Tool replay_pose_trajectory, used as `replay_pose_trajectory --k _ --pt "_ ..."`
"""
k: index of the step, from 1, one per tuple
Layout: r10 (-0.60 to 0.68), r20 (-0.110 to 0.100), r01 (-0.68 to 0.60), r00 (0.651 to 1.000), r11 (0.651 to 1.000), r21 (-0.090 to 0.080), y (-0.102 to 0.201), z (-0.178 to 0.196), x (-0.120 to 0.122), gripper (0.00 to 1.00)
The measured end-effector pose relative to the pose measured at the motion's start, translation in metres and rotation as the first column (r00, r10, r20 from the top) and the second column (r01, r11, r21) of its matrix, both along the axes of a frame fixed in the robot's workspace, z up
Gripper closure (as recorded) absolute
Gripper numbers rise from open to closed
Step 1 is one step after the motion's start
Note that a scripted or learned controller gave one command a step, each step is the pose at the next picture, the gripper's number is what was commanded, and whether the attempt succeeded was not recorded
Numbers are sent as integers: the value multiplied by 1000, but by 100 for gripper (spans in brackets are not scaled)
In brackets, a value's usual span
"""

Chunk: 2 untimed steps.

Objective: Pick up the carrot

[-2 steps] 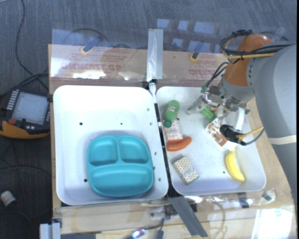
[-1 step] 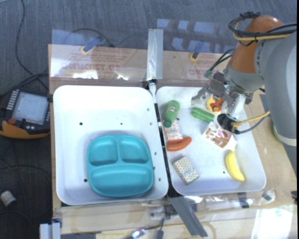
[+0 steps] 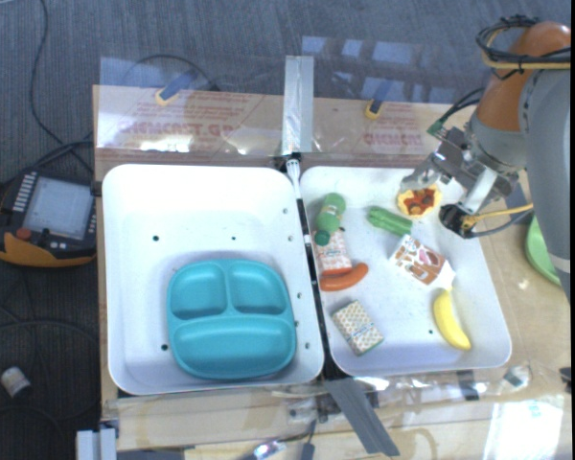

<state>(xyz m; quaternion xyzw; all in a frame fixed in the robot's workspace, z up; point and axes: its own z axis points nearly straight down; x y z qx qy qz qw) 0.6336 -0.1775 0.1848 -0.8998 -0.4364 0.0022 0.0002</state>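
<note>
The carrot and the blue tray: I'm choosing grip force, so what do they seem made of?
The carrot looks like smooth moulded plastic, a toy: uniform orange with a soft sheen, though rubber is possible. The blue tray seems hard plastic with a matte to satin finish, judging by its even colour and rounded moulded compartments.

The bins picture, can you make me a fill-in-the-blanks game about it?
1. The teal tray sits in the ____ bin.
2. The banana is colored ____.
3. The carrot lies in the ____ bin.
4. The gripper hovers by that bin's ____ corner.

Missing words: left; yellow; right; far right
</note>
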Motion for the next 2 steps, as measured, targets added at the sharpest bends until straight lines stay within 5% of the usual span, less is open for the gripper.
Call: replay_pose_trajectory --k 1,2 --pt "42 -6 -42 999 999 -2 -10 -98 24 0" --pt "208 -1 -208 978 978 -2 26 -51 7 0"
